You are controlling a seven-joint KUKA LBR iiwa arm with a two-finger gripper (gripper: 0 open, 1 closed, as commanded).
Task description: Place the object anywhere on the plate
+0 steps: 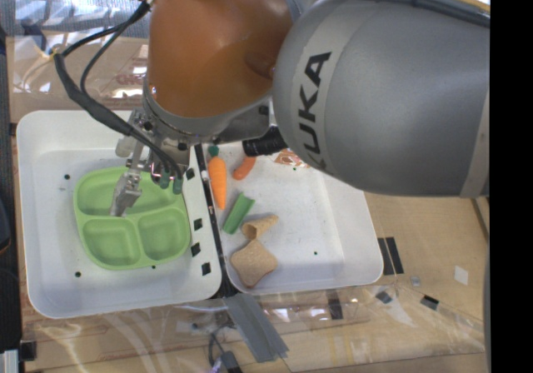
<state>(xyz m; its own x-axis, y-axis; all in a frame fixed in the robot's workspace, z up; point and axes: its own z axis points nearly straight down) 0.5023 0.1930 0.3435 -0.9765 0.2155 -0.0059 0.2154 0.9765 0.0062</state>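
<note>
Two white bins sit side by side, and the left bin [42, 196] holds the green plate [85, 196], which has three little sections. The gripper [125, 195] hangs right over the far section of the plate, close to the ridge between the sections. It is small and dark here, so I cannot tell if it is spread or pressed together, and I cannot see any thing pinched in it. No food lies on the green sections that show, so I think the job is not done yet. The things that could go on the plate are all in the right bin [333, 230]. There is a carrot [217, 184] close to the wall between the bins, with a small orange piece [244, 168] just beside it. A green stick [237, 213] lies near the carrot's near end. Two tan bread-like pieces lie nearer, a small one [260, 226] and a bigger one [252, 263]. I cannot tell which one is meant. If the gripper has nothing, one of them must be picked up and brought over the middle wall. The big grey arm [375, 88] hides the far part of both bins. The plate sits near the right wall of its bin, with more bare white floor on its left and near sides. The food is bunched on the left of its bin, so its right half is open room.
</note>
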